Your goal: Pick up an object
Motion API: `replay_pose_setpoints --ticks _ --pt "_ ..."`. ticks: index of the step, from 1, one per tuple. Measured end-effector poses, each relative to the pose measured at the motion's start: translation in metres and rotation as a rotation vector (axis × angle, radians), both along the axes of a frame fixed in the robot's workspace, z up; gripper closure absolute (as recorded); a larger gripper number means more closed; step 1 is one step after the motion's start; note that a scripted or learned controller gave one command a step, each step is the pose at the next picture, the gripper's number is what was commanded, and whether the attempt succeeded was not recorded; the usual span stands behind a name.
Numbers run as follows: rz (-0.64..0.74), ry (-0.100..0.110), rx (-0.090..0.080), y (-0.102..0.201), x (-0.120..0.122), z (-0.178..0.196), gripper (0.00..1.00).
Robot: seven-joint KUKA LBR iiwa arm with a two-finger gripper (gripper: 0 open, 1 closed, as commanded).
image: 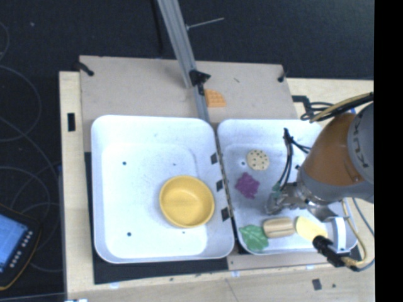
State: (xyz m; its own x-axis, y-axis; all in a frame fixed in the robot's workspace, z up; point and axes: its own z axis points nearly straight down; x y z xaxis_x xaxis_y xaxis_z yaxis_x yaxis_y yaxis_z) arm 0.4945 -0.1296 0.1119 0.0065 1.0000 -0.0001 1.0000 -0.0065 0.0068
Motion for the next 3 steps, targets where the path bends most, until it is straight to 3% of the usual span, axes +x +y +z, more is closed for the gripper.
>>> replay_pose_setpoints --ticks 2,3 --pt "0.011 -0.001 -0.002 0.000 0.010 0.110 1.00" --pt "0.015 0.003 0.001 0.052 0.032 0.122 1.00"
